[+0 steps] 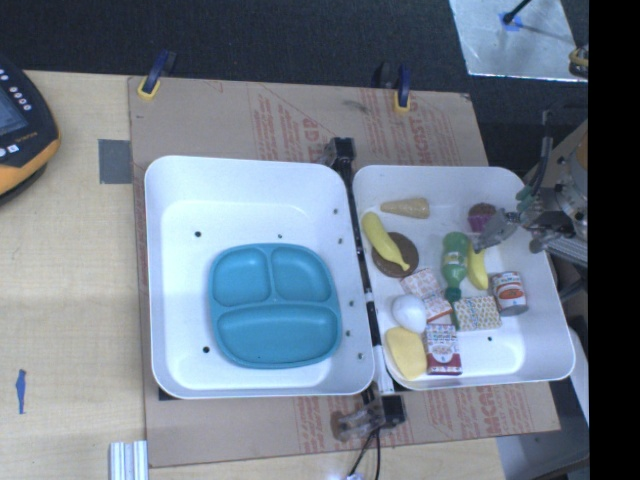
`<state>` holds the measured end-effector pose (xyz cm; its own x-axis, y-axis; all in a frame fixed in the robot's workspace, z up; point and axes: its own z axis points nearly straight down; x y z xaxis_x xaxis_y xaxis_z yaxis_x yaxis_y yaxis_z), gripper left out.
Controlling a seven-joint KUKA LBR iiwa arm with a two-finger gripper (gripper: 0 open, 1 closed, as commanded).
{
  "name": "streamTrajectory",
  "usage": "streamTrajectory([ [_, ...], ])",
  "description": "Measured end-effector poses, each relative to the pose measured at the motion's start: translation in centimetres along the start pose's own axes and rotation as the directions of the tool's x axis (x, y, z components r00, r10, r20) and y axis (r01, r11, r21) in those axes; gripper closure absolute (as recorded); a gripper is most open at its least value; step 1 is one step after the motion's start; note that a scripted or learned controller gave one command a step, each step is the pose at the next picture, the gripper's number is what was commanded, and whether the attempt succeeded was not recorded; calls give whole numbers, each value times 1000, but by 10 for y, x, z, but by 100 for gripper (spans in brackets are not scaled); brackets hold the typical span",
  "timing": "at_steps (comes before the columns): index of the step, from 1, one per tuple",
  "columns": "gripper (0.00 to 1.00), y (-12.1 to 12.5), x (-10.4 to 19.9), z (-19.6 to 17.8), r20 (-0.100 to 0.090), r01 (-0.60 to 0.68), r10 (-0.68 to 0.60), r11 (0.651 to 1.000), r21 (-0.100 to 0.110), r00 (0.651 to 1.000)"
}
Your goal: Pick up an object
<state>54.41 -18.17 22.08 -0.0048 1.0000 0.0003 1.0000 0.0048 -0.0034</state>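
Cardboard (300, 118) bears unreadable red print; end effector (520, 223) finger state unclear.

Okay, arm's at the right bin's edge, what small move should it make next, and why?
Probably ease the gripper down toward the purple item beside it. The gripper sits at the right bin's upper right rim, with that item nearest and fairly apart from the crowded pile, so it looks the easiest pick.

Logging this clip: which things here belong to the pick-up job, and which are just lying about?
Job:
gripper at the right bin
candidates there: banana, green bottle, small can, white egg

Lying about:
blue divided plate in the left bin
yellow-and-black handset
clamps
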Motion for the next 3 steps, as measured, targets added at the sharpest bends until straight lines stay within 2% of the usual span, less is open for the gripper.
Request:
streamTrajectory([
  [1, 0, 62, -31, 77, 4, 4, -4, 1000, -3, 1000],
  [2, 0, 48, 6, 132, -2, 4, -4, 1000, 5, 1000],
  [3, 100, 50, 3, 118, 1, 3, -3, 1000, 1, 1000],
])
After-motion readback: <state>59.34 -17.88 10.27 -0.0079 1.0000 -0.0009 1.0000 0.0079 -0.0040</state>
